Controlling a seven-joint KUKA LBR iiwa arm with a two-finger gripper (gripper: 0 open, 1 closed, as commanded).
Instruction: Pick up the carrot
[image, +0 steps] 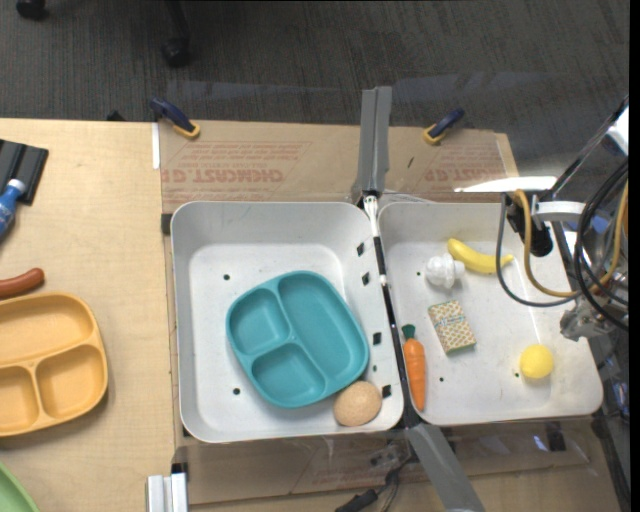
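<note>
Camera view: carrot (415, 371) lies untouched against right bin's (560, 405) left wall.

The carrot (415, 370) is found in the right bin (500, 400), tucked right up against that bin's left wall near the front corner. It's a small orange one with a bit of green top, laid flat and lengthwise along the wall, green end pointed toward the back and the tip toward the front. Nothing is seen gripping or touching it.
</note>
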